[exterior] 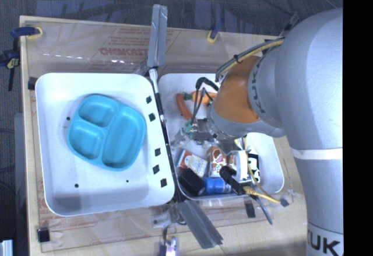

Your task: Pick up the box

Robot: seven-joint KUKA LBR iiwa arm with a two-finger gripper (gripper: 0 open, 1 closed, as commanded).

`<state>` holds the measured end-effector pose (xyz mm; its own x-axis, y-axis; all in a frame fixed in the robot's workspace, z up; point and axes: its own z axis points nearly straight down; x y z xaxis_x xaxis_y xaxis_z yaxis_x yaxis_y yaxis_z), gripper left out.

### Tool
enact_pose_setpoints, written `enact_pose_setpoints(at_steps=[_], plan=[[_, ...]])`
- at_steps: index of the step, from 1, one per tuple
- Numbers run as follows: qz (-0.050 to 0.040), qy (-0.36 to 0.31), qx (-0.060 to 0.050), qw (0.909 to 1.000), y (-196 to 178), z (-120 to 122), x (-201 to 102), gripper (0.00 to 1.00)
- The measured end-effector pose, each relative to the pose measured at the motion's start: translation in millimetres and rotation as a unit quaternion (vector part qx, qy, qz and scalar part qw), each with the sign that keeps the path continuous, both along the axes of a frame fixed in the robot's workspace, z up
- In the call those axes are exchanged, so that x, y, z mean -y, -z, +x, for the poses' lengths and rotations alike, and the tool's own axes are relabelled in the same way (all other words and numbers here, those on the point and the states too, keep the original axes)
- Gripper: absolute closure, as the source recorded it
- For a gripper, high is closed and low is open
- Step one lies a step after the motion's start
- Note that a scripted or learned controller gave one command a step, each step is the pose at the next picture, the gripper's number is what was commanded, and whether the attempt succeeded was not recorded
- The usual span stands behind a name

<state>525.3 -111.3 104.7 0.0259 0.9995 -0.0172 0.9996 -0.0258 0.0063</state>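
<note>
Grey arm (303, 91) fills 3 o'clock | claw: cannot tell | box (195, 162) at 5 o'clock in right bin (277, 182), looks light, stiff, crowded; grab its long sides

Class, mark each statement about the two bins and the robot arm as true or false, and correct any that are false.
1. The blue divided tray lies in the left bin. True.
2. The arm reaches over the left bin. False: it hangs over the right bin.
3. The blue tray has three compartments. True.
4. The small objects are piled in the left bin. False: they lie in the right bin, toward its near edge.
5. The band above the arm's wrist is green. False: the band is orange.
</note>
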Motion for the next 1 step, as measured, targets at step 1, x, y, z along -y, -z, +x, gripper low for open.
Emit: enact_pose_setpoints(at_steps=[1], plan=[[-0.001, -0.02, 0.007, 0.9998, 7.3, -15.0, 0.2, 0.0]])
